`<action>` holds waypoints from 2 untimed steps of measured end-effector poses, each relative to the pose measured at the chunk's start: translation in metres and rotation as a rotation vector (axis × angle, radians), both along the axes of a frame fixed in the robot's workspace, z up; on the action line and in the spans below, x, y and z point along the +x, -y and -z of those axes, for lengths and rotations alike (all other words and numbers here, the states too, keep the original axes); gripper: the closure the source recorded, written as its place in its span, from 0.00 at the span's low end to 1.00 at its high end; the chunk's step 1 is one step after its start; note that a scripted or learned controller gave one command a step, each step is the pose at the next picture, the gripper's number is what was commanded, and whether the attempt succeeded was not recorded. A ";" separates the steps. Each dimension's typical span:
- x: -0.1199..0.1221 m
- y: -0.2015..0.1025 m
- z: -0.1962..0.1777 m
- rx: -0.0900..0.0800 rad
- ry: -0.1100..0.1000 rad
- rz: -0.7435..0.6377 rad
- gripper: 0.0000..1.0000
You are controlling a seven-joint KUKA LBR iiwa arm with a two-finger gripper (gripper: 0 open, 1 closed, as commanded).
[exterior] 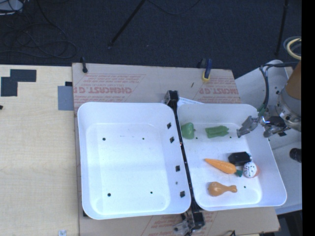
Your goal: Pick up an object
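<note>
The claw [256,123] is hanging over the far right corner of the right bin [275,181], reaching in from the right on the grey arm [290,109], and whether its fingers are apart or together I cannot tell from this angle. Nothing is showing between them. Down in that right bin the candidates are sitting in two loose rows: a green chunky toy [187,130] is lying close to the divider, with a flatter green piece [216,131] just beside it and nearest the claw. Closer to us, an orange carrot [221,166] is lying at a slant, its thick end near a small black object [239,157], and a white ball with dark spots [250,170] is sitting just beside both. Nearest the front wall, a tan drumstick-shaped toy [220,189] is resting on its side, apart from the others. The left bin [88,132] is sitting flush against its neighbour, both of them resting on a printed cardboard sheet [147,85] that is covering the pale wooden tabletop [34,156].
</note>
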State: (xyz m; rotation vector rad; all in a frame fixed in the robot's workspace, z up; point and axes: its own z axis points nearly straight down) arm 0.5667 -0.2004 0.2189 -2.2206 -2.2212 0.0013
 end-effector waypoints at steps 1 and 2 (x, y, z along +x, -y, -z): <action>-0.021 -0.045 0.012 0.003 -0.005 -0.001 0.00; -0.053 -0.056 0.112 -0.005 0.013 0.001 0.00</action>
